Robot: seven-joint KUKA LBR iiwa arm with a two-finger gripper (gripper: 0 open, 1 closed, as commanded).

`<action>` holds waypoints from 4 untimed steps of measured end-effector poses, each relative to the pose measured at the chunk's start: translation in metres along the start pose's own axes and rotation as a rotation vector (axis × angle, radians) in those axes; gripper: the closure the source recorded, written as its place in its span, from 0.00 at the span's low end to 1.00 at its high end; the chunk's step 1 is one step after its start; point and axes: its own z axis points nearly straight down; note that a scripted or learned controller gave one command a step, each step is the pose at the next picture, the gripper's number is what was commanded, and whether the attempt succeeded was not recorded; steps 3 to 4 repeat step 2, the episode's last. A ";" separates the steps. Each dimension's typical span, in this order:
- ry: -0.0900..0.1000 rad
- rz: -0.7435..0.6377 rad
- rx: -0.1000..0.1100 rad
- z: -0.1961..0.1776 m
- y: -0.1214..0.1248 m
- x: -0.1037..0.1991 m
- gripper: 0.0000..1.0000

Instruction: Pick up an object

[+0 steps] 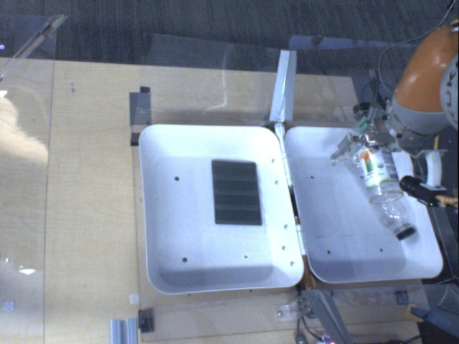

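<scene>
Looking down at a slant, you see a pale wooden surface (pixel 86 213) bearing two shallow white bins side by side. The left bin (pixel 165 192) holds a flat dark ribbed rectangle (pixel 237 192), lying near its middle, well apart from everything else. The right bin (pixel 323 221) holds the likely target: a clear plastic bottle (pixel 379 185), lying on its side along the bin's far right part, its dark cap (pixel 405 231) pointing toward the near rim.

The grey arm with its orange band (pixel 427 70) reaches in from the right, and its hand (pixel 366 138) sits low over the bottle's upper end, probably placed there to close across the narrow body. You cannot tell from this angle how far apart the hand's parts stand, or whether anything is gripped.

The bottle carries a small label with green and red patches (pixel 368 165); its writing is too small to read.
</scene>
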 end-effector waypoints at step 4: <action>0.000 -0.022 0.000 -0.028 0.056 0.050 1.00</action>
